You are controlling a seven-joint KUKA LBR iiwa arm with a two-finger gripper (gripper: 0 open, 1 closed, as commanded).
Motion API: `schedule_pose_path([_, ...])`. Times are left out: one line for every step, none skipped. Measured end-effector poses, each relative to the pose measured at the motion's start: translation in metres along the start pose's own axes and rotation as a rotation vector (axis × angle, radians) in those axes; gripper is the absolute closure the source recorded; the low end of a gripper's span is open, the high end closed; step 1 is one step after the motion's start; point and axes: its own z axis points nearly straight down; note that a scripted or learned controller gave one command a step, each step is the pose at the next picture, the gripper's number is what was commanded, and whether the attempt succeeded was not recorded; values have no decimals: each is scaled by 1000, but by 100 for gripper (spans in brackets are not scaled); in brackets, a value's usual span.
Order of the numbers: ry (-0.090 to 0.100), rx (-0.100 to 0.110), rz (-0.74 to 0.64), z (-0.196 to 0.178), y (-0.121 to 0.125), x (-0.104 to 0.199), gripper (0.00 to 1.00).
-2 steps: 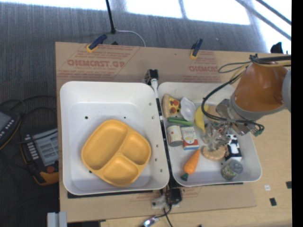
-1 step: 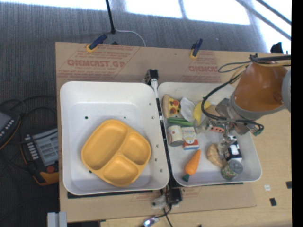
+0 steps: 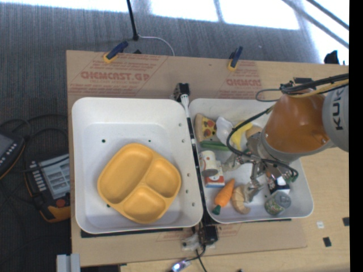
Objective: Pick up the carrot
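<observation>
Spanning most of the bench, the two white bins sit side by side: the left bin (image 3: 85,152) is a smooth, shallow plastic tub holding a yellow divided plate (image 3: 139,181) with three rounded wells, matte and glossless, while the right bin (image 3: 300,205) is crowded with small items. Above that right bin hangs the arm (image 3: 298,123), its orange band bulging like a smooth dome, with dark cables looping off it. Beneath it the gripper (image 3: 262,181) is low among the clutter, a tangle of thin metal parts; I cannot tell how its jaws stand, and nothing is visibly caught between them. The carrot (image 3: 224,193) lies near the front of the right bin, just left of the gripper, a short orange taper with a green stub at its lower end, slanted. A pale lumpy piece (image 3: 241,200) lies just beside it and a red-and-white box (image 3: 214,178) sits above. To do this well, I judge the gripper should shift left and close across the carrot's thick middle, square to its slant, avoiding the neighbours.
</observation>
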Motion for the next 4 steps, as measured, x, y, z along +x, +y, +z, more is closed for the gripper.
schedule_pose_path([-10, 18, 91, -2, 30, 9, 0])
schedule_pose_path([-1, 2, 322, 0, 35, 11, 0])
schedule_pose_path([-9, 3, 301, -1, 35, 16, 0])
schedule_pose_path([4, -1, 646, 0, 29, 23, 0])
